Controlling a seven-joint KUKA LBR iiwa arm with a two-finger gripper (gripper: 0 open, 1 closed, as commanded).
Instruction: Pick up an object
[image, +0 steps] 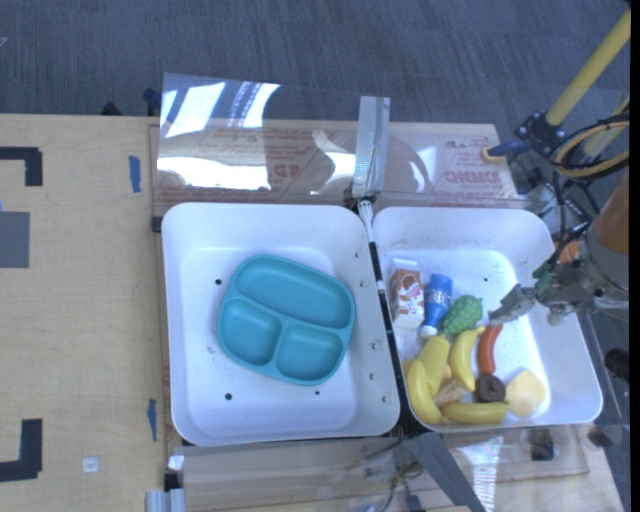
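1. White plastic is forming both shallow bins, which are sitting side by side on the tabletop (70, 300), their inner rims touching along a dark seam.
2. Filling much of the left bin (190, 390) is a teal divided plate (286, 319), leaving bare floor along the near, far and left walls.
3. Lying crowded in the near-left part of the right bin (565, 395) are all the small objects, leaving the far half and the right side open.
4. Reaching in over the right rim is the grey arm, with the pincer (510, 303) hanging above the bin floor, just right of the cluster; nothing is showing between its fingers, and whether they are apart or together I cannot tell.
5. Curving together at the near side are the yellow bananas (440, 375), one lying along the near wall.
6. Sitting at the near right of the pile is a pale yellow lemon (527, 391), touching a dark brown round piece (490, 386).
7. Standing beside one banana is an orange-red carrot-like piece (487, 347), just near of the pincer tip.
8. Resting further back are a green leafy piece (463, 314), a blue bottle (438, 300) and a small white and brown carton (406, 294) close to the left wall.
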